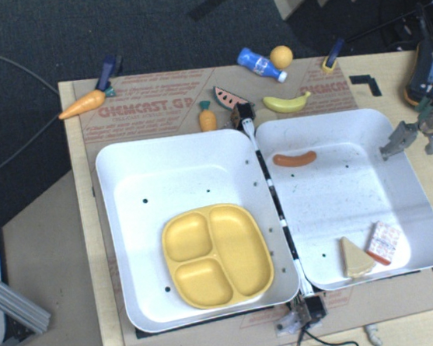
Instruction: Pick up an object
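My end effector [412, 136] hangs at the right bin's [406, 184] three o'clock rim; I can't tell its state. The sausage [294, 159] lies at the bin's eleven o'clock: probably light, smooth, apt to roll, so grip mid-length. Flat floor, room all round.

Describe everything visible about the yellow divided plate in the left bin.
The yellow divided plate is a rounded-square tray of what looks like matte plastic, moulded into three compartments: two smaller ones, upper left and bottom, and a long one along the right. All three look empty. It lies flat and right side up, turned slightly askew, on the floor of the left bin, toward the near right corner. Nothing else touches it; the gripper is far off at the right bin's edge.
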`<state>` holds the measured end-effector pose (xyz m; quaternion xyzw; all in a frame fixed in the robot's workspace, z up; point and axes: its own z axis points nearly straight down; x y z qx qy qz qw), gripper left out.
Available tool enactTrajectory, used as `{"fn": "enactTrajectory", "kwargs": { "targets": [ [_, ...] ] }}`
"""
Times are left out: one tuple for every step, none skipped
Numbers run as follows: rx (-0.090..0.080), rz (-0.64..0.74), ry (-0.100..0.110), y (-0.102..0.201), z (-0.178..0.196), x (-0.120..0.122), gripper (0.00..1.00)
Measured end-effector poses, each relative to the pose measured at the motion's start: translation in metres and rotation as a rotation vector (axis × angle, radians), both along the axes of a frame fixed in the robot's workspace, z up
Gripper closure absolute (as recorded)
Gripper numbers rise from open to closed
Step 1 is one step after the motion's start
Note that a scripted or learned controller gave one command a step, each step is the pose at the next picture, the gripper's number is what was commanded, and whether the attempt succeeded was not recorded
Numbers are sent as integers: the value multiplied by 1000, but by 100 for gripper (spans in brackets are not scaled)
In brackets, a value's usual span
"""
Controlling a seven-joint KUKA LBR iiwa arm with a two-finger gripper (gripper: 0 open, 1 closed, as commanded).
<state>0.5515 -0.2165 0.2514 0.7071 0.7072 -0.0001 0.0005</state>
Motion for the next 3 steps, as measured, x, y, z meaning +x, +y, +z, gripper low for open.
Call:
{"fn": "enactTrajectory", "kwargs": {
  "targets": [
    [2,2,2,48,-119,92,0],
    [3,2,2,108,-112,88,0],
    [0,1,1,105,-167,115,0]
  ]
}}
